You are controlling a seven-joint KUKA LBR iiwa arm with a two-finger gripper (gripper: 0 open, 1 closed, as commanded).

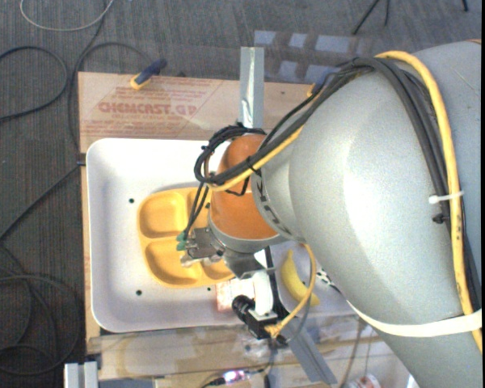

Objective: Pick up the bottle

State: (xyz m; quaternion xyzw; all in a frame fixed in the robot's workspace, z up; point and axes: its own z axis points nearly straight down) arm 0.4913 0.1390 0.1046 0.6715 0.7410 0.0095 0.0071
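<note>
The jaws sit beneath the metal wrist assembly (204, 249) and are hidden by it from above; whether they are apart or together cannot be told. The wrist assembly hangs over the right portion of a yellow plastic dish with two rounded compartments (163, 221). The dish lies in the shallow white rectangular bin (113, 176) on the left. Directly above the wrist assembly is the orange band (238, 196), with a looped bundle of black cables (214, 148) running across it. Just below the wrist assembly, at the bin's near right corner, lies a small pink-and-white item (225, 297), partly covered by a black-and-white fitting. It may be the bottle, but its shape is too obscured to confirm. Beside it to the right, a curved yellow object (294, 275) shows partly under the arm. The large grey arm housing (372, 208) covers the right half of the view, carrying a yellow hose (438, 95) and a white cable tie (446, 198). The bin rests on a brown cardboard sheet with red lettering (145, 105), which lies on the worktop (170, 350). A yellow-and-blue clamp (148, 72) grips the sheet's far edge. Dark carpeted floor (186, 14) surrounds the worktop, with loose black cables (16, 281) trailing across it.
</note>
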